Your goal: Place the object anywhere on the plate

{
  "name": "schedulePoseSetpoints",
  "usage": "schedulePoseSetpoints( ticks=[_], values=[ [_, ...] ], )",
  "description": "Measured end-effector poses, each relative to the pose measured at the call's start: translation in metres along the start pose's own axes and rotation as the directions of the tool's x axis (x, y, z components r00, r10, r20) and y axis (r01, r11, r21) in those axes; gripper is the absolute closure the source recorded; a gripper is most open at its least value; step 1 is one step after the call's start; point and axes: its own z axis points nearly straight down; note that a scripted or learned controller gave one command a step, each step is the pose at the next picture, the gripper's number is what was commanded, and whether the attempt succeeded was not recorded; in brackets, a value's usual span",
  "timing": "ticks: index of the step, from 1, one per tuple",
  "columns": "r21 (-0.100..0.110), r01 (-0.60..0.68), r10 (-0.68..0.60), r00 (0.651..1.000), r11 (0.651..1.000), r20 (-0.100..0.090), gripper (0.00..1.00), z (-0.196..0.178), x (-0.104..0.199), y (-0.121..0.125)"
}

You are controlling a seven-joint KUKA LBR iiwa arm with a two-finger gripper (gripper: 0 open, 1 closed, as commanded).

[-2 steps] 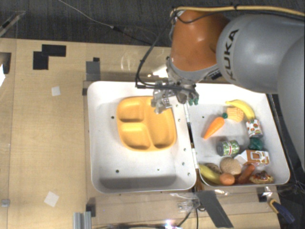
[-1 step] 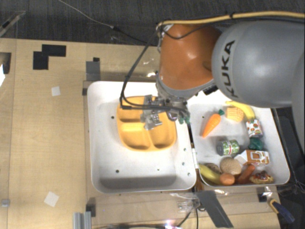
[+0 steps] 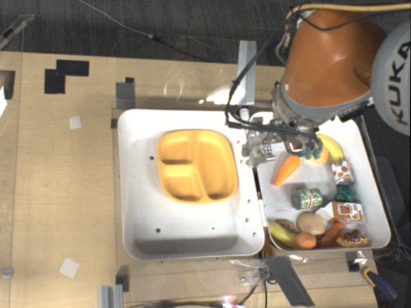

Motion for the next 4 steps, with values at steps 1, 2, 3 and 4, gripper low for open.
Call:
schedulePoseSetpoints(
  ticks=[1,2,3,4],
  values=[
    [-0.004,0.156,-0.156,0.988,0.988,-0.009,1.00,0.065,0.012,0.023],
    [-0.007,0.391,-0.391,0.920,0.920,-0.006,1.00,0.086,-0.027,0.056],
    [-0.005,0.453,-0.453,0.891,0.891,-0.004,1.00,0.071,-0.014,0.027],
    [-0.007,0.656,-0.656,0.754,0.754,-0.002,1.00,0.082,-0.046,0.030]
  ],
)
